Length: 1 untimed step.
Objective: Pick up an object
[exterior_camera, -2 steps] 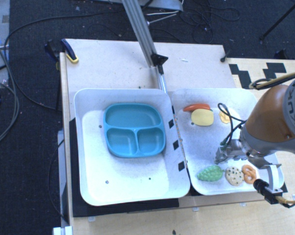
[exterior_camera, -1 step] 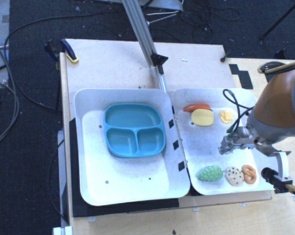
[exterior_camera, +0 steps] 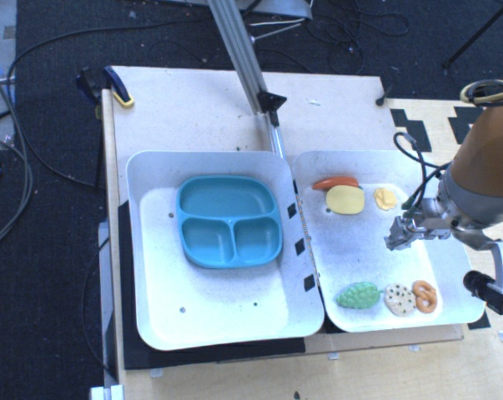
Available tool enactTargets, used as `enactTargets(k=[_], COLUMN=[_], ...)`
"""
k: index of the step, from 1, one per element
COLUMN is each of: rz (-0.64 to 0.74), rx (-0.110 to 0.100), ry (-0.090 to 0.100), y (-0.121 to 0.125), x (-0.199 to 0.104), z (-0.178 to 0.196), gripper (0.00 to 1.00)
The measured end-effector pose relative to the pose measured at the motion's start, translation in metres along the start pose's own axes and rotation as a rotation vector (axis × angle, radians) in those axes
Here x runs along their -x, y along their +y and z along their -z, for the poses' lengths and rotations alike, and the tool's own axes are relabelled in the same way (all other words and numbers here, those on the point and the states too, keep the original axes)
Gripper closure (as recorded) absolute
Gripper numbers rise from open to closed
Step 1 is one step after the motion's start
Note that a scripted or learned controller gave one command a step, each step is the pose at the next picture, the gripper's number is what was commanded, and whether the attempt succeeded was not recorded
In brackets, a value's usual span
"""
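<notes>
- Over the right bin [exterior_camera: 451,311], my gripper [exterior_camera: 399,238] hangs above a bare patch of floor, right of centre; fingers too small and dark, cannot tell if spread or closed, nothing seen held.
- No set target, so nearest items count: small pale yellow piece [exterior_camera: 385,197] just up-left of the gripper, yellow rounded lump [exterior_camera: 345,200] further left, touching a red-orange sausage shape [exterior_camera: 335,182] whose long axis runs left-right.
- Toward the near rim: bumpy green lump [exterior_camera: 357,295], speckled cookie [exterior_camera: 399,298], glossy brown pretzel [exterior_camera: 425,295], in a row, cookie and pretzel touching.
- Likely toy food, smooth plastic look.
- Left bin [exterior_camera: 151,307] holds a blue three-compartment tray [exterior_camera: 230,221], well apart.
</notes>
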<state>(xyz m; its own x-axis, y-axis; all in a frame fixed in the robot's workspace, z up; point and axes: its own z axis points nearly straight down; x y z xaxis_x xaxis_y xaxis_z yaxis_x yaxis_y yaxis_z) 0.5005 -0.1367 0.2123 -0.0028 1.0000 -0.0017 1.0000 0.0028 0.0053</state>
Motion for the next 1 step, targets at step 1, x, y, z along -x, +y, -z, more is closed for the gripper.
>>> enactTargets(k=[1], rz=[0.005], rx=[-0.004], ry=[0.002], y=[0.0204], x=[-0.0442], z=[-0.0031], gripper=[1.00])
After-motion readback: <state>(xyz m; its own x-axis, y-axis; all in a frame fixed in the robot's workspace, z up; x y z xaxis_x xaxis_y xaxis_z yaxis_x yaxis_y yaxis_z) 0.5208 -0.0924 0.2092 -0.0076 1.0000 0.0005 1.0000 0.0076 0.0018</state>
